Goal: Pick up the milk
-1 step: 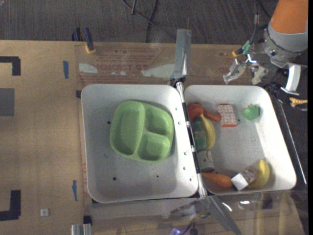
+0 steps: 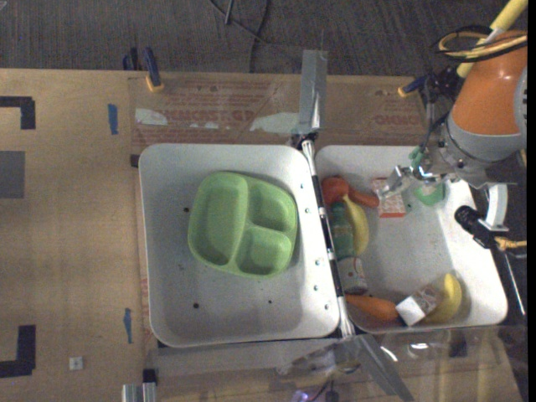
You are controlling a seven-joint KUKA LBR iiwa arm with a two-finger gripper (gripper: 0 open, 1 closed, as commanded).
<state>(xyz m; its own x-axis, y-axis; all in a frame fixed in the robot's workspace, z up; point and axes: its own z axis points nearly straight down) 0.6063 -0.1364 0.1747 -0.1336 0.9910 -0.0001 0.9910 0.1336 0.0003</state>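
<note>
- Milk (image 2: pixel 391 198), a small white carton with red-orange print, is seen lying in the right bin (image 2: pixel 423 254), near its upper wall and just left of the end effector (image 2: pixel 410 177).
- End effector is held low over the upper part of the right bin, close beside the carton; whether it is open or closed cannot be told, and nothing is seen gripped.
- Grey arm (image 2: pixel 494 107) with its orange band is shown reaching in from the right.
- Left bin (image 2: pixel 167 249) is occupied by a green divided plate (image 2: pixel 244 223), set roughly at its centre.
- Along the right bin's left wall, a red item (image 2: pixel 335 188), a banana (image 2: pixel 358 227) and a green bottle (image 2: pixel 340 226) are crowded together.
- At the bin's lower edge, a carrot (image 2: pixel 372 308), a white block (image 2: pixel 410 311) and a second banana (image 2: pixel 450 296) are grouped.
- Both bins are set side by side on the wooden counter (image 2: pixel 67 224).
</note>
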